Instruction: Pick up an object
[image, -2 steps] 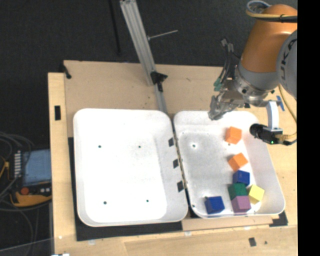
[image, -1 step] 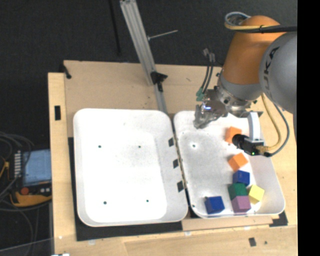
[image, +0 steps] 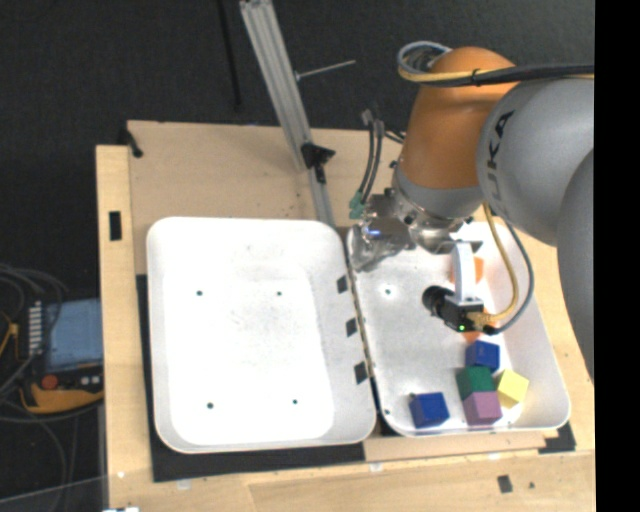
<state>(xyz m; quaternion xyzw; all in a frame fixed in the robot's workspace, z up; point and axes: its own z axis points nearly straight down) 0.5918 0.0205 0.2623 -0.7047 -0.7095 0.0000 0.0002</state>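
Several small cubes lie in the near right corner of the right bin (image: 400, 320): a blue cube (image: 429, 409) by the front wall, a purple cube (image: 483, 407), a green cube (image: 475, 381), a yellow cube (image: 512, 386) and a second blue cube (image: 482, 355) behind them. My gripper (image: 372, 243) hangs low over the far left part of the right bin, close to the wall between the two bins. It is well away from the cubes, up and to their left. A small orange bit (image: 479, 268) peeks out beside the wrist; I cannot tell what it is.
The left bin (image: 175, 250) lies beside the right one, with a row of black clips (image: 352, 327) along the shared edge. A slanted metal pole (image: 285, 100) rises behind the bins. The grey and orange arm (image: 470, 110) covers the right bin's far right corner.
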